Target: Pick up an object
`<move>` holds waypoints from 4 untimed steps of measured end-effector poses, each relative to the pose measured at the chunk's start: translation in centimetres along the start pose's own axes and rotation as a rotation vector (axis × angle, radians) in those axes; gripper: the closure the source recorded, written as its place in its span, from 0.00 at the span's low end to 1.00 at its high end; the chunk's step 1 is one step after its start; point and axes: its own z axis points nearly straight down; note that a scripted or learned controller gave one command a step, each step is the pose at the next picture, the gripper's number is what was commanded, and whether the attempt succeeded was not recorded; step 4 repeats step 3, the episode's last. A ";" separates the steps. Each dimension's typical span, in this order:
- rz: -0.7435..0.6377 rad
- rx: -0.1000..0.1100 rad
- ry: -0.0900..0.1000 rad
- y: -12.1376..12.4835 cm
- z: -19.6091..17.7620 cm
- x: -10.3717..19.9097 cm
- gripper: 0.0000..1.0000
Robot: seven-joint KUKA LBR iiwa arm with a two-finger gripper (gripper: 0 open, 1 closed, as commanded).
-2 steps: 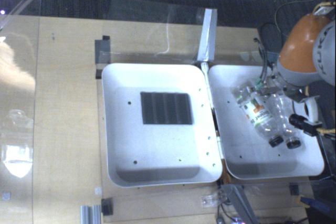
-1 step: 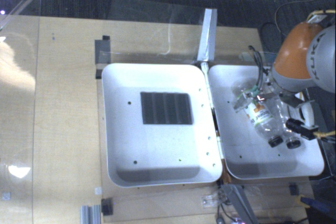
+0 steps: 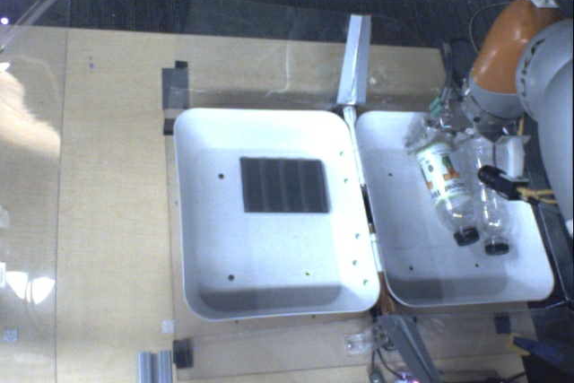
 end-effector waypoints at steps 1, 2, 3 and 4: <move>-0.097 -0.001 0.004 -4.7 1.2 -0.2 0.00; -0.099 -0.009 0.003 -4.4 0.0 -0.1 1.00; -0.228 0.000 0.001 -4.0 -8.8 5.1 1.00; -0.228 0.000 0.001 -4.0 -8.8 5.1 1.00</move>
